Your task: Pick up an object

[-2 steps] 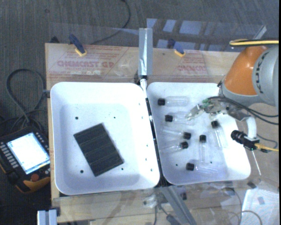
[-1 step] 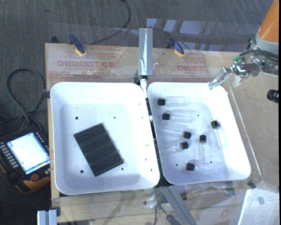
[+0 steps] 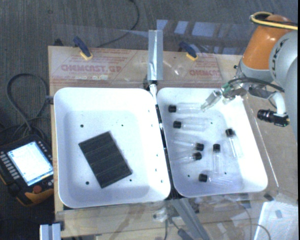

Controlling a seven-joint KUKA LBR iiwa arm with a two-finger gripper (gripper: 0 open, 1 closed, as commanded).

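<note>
From the overhead camera, two white bins sit side by side on the bench; the left bin (image 3: 65,134) holds a dark ribbed rectangular pad (image 3: 104,159) lying at a slant; the right bin (image 3: 250,149) holds several clear vials with black caps (image 3: 190,144), scattered and lying flat. The gripper (image 3: 212,100) hangs over the far part of the right bin, just beside a capped vial (image 3: 182,108) near the back wall; whether the claw is spread or pressed together I cannot tell.
</note>
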